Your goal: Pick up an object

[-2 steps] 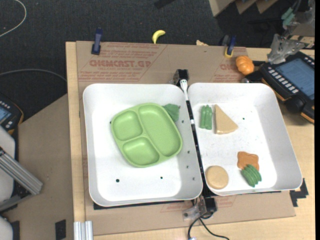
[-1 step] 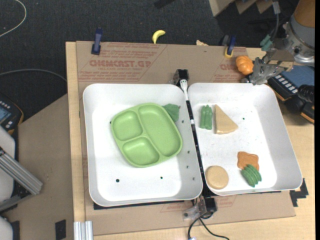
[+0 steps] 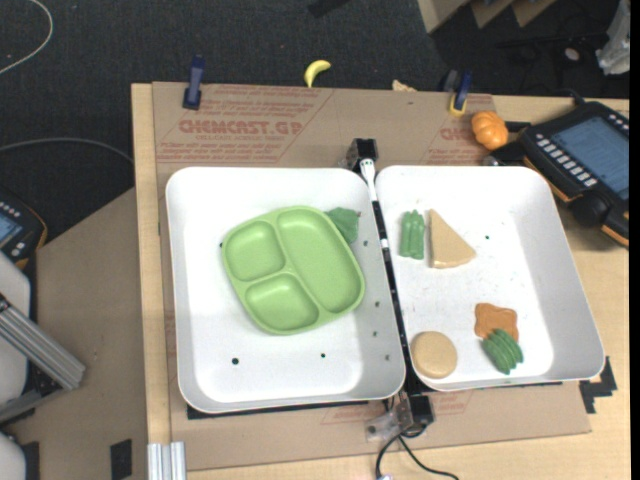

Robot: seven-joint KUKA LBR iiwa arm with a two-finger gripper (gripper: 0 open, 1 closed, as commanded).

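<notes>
Looking down, you see a brown board point(image 3: 250, 128) on dark carpet point(image 3: 150, 28). Two white bins: the left bin point(image 3: 190, 298) holds a green tray point(image 3: 292, 268), the right bin point(image 3: 540, 228) toy food point(image 3: 447, 240).

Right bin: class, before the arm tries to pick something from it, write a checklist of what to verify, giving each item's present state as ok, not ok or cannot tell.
1. Objects available in the right bin: ok; five lie on its floor.
2. Tan wedge clear of neighbours: not ok; the green pod piece lies close beside it.
3. Round tan biscuit has free space around it: ok on three sides, but it sits near the bin's front-left corner.
4. Orange piece separate: not ok; the green leafy piece touches it.
5. Green divided plate out of the way: ok; it lies in the left bin.
</notes>
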